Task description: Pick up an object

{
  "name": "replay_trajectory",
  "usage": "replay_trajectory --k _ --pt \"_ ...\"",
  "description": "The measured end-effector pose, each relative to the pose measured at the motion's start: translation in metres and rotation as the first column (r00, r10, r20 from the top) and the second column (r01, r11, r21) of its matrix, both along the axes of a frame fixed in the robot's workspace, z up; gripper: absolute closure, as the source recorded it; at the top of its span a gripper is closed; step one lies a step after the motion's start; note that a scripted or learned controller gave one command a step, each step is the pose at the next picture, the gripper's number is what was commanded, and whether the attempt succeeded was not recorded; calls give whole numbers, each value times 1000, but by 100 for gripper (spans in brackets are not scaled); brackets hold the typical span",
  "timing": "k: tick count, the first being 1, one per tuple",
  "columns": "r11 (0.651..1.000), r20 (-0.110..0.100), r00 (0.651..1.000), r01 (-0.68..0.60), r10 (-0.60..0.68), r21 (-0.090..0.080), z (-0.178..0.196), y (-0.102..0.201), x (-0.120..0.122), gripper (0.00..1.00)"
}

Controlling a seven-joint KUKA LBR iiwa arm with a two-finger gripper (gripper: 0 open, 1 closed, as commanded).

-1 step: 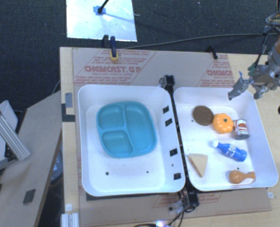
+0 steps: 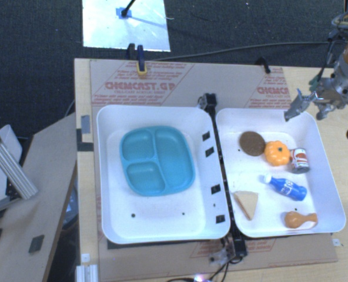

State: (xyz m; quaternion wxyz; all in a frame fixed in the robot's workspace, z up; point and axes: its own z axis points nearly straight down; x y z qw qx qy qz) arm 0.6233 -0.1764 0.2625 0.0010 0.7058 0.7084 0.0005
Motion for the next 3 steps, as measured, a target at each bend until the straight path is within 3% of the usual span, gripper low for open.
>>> replay_trajectory --k 3 --pt "1000 -3 1000 -4 4 1 -163 24 6 0"
